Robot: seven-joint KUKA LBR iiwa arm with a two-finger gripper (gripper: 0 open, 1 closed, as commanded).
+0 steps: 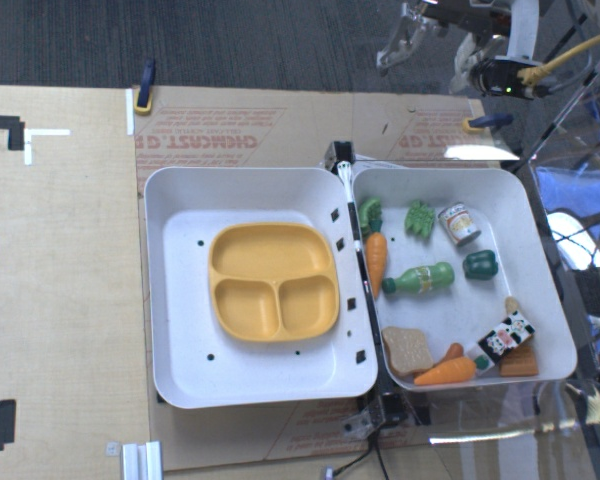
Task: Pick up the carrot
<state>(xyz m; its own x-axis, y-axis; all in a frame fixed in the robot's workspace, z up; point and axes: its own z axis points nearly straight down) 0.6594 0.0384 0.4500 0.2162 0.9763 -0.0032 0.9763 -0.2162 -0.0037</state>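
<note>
An orange carrot (376,259) with a green top lies upright against the left wall of the right bin (533,230). A second orange carrot (446,371) lies flat near that bin's front edge, beside a bread slice (407,349). My gripper (403,40) hangs high above the bench, beyond the far edge of the right bin and well away from both carrots. Its fingers are spread, with nothing between them.
The right bin also holds a green bottle (421,280), a leafy green piece (418,218), a small can (460,223), a green pepper (480,264) and a cow-patterned carton (507,338). A yellow divided plate (275,280) sits in the left bin (170,298).
</note>
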